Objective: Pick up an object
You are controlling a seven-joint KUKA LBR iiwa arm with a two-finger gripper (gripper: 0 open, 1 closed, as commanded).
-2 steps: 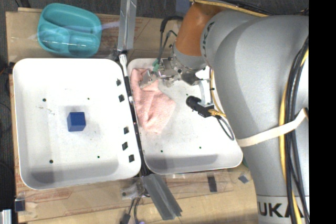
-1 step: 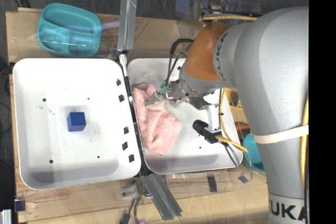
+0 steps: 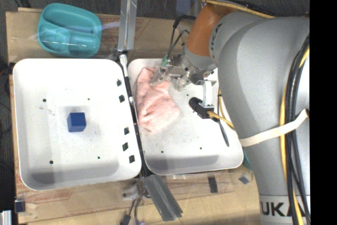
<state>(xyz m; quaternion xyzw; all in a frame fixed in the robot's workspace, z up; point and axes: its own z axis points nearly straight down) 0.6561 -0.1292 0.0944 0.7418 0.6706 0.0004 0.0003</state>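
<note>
We reach into the right bin (image 3: 179,163) with the hand (image 3: 169,72) low over the far end of a pink cloth (image 3: 155,100); whether the hand is wide or narrow we cannot tell, since the wrist hides its tips.

The risk we see is a pinch that catches only a thin fold, so the cloth slips free on the lift, or drags and snags on the wall between the bins.

The cloth lies crumpled along the left side of that bin, soft, pale pink, with loose ridges. A blue cube (image 3: 77,121) sits well apart in the left bin (image 3: 31,76).
</note>
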